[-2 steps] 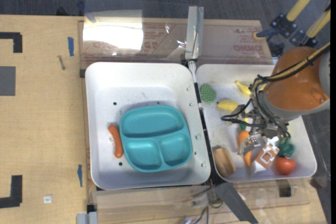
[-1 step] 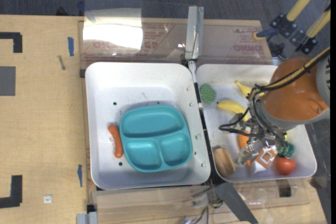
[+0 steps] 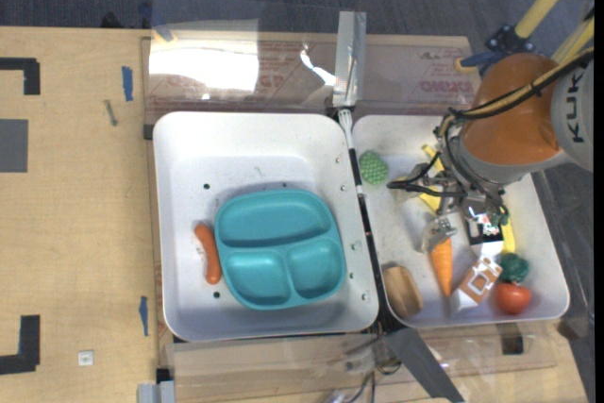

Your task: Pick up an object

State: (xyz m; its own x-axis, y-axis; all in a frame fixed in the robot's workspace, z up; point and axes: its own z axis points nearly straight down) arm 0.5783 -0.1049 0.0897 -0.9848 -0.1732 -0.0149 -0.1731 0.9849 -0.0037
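Carrot [image 3: 442,265] lies in the right bin [image 3: 557,293], near its front, just below the gripper [image 3: 444,224]; finger state cannot be told. Teal tray [image 3: 279,246] and sausage [image 3: 209,253] occupy the left bin [image 3: 179,146].

The arm [image 3: 510,123] reaches in from the right, wrist pointing down.

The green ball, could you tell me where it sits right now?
The green ball lies in the right bin, at its upper-left corner beside the divider.
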